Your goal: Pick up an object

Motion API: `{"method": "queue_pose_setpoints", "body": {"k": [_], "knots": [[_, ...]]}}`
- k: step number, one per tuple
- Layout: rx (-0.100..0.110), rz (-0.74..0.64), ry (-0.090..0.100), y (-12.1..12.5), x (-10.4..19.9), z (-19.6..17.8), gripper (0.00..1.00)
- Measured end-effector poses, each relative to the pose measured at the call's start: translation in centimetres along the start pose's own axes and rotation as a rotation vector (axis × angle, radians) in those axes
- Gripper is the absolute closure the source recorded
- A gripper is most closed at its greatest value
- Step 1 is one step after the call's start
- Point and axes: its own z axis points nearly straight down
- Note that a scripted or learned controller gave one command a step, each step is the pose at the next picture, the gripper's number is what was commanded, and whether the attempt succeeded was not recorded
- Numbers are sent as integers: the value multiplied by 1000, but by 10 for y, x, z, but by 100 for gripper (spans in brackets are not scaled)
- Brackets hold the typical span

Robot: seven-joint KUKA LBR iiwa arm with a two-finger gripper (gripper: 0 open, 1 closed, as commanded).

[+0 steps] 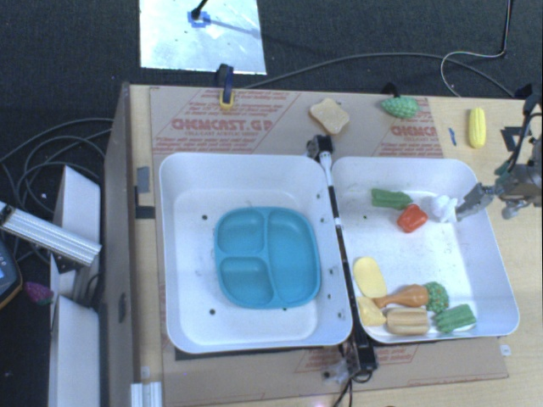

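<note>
Toy foods (412, 296) lie in right white bin (496, 265) on cardboard-topped bench (280, 117)

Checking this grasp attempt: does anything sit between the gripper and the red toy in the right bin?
Yes. A small white piece lies between the gripper at the right bin's far right edge and the red toy. The green toy lies beyond it, to the left.

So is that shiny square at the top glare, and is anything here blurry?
In the camera view, the metal sheet beyond the bench catches patchy glare; light over both bins is even, shadows faint; the hand at the right bin's edge looks soft, its details hard to read, while the blue tray is sharp.
</note>
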Motion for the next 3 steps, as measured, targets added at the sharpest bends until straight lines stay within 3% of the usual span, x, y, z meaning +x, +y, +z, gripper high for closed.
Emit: {"method": "queue_pose_setpoints", "body": {"k": [1,2,3], "knots": [[-6,-3,4,76,21,133,0],[2,-2,2,66,70,168,0],[-2,-3,0,67,68,157,100]]}}
